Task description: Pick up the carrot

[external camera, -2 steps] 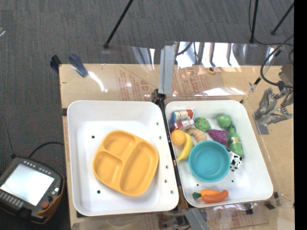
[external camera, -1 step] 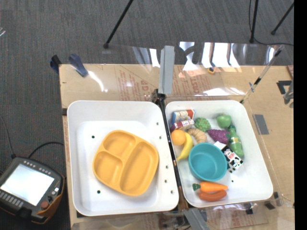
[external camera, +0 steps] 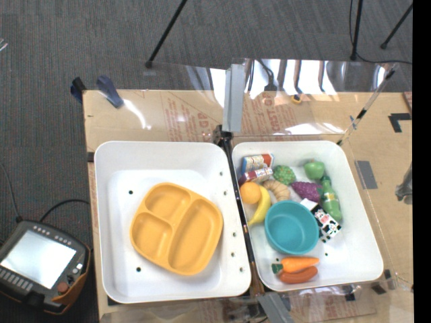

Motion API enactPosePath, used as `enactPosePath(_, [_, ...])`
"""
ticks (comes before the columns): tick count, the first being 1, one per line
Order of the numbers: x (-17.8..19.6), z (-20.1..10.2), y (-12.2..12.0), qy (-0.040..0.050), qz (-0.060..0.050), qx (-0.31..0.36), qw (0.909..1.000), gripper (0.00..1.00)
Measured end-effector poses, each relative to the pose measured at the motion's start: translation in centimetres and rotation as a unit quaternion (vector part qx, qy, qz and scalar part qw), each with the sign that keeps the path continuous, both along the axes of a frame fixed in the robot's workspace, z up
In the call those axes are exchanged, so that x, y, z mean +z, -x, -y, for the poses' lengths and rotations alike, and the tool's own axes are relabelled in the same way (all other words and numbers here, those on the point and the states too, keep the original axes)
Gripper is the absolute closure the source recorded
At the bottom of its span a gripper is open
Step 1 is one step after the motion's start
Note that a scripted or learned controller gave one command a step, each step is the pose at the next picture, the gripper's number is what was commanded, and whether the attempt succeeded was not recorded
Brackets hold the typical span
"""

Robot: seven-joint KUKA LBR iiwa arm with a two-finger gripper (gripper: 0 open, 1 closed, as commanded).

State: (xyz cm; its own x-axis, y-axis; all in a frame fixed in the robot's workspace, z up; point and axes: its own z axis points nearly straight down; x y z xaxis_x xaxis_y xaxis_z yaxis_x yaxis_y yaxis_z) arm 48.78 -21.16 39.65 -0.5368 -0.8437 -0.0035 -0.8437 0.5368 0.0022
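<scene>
and there was the carrot (external camera: 297,264), orange with a green stub at its left end, lying flat along the front edge of the right bin (external camera: 361,215), a little left of that edge's middle. a redder, carrot-shaped piece (external camera: 300,276) lay just beside it on the front-edge side, the two looking like they touched. right behind the carrot sat a teal bowl (external camera: 291,227), upright, its rim very near the carrot's back.

up along the right bin's left edge, a banana (external camera: 260,208) curved against the bowl with an orange fruit (external camera: 250,193) touching its upper end. toward the back-left corner lay two small cans (external camera: 256,167) on their sides. across the back there was a bumpy green piece (external camera: 284,175), a purple one (external camera: 307,191) and a green pepper-like toy (external camera: 314,169). a green bottle (external camera: 330,204) ran toward the right edge, with a black-and-white carton (external camera: 326,225) just in front of it, beside the bowl.

over in the left bin (external camera: 108,200), a yellow divided plate (external camera: 177,228) lay tilted on the diagonal near the middle, three compartments facing up.

the bench (external camera: 161,116) behind the bins was brown board. as for the gripper, open or clenched, i could not tell; nothing was seen gripping the carrot.
</scene>
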Motion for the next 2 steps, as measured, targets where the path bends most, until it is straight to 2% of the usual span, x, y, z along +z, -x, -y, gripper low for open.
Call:
enactPosePath(1, [-8.1,-0.2,1.1,-0.0009,-0.001,0.144,0.9895,1.00])
enactPosePath(2, [-0.6,0.0,1.0,0.0007,0.003,0.316,0.9488,1.00])
